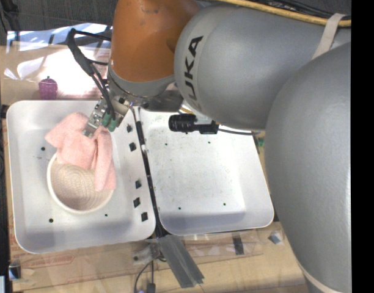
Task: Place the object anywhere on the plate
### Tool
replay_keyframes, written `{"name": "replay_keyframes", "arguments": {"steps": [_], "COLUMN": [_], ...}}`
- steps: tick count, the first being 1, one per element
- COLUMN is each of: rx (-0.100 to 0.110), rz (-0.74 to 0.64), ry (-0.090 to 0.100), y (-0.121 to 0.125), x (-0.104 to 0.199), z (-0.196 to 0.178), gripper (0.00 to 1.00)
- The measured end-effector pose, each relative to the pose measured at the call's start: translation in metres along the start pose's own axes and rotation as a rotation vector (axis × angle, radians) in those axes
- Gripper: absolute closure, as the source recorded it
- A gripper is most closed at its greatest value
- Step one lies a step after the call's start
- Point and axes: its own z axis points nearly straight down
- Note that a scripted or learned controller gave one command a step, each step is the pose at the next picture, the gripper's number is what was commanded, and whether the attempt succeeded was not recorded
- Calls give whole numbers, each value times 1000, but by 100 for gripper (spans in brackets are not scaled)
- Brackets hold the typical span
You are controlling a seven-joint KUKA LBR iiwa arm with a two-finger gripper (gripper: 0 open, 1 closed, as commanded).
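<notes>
A pink cloth [83, 146] lies in the left bin, draped over the upper and right rim of a round beige plate [74, 191]. My gripper [94, 127] reaches down at the cloth's upper right part, its fingertips pinching a fold of the fabric. The cloth's upper left corner spreads onto the bin floor beyond the plate. The arm's orange band and grey body hang over the top of both bins.
The left bin [28, 224] holds the plate and cloth; the right bin [205, 188] sits beside it, separated by a dark divider with clips. A small purple object [47, 88] stands on the bench behind the left bin.
</notes>
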Motion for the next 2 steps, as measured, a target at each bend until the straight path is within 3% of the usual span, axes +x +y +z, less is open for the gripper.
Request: {"name": "replay_keyframes", "arguments": {"steps": [1,2], "rx": [7,4], "rz": [248,317], "ry": [4,2], "y": [36,0], "x": [45,-12], "z": [102,75], "gripper": [100,100]}}
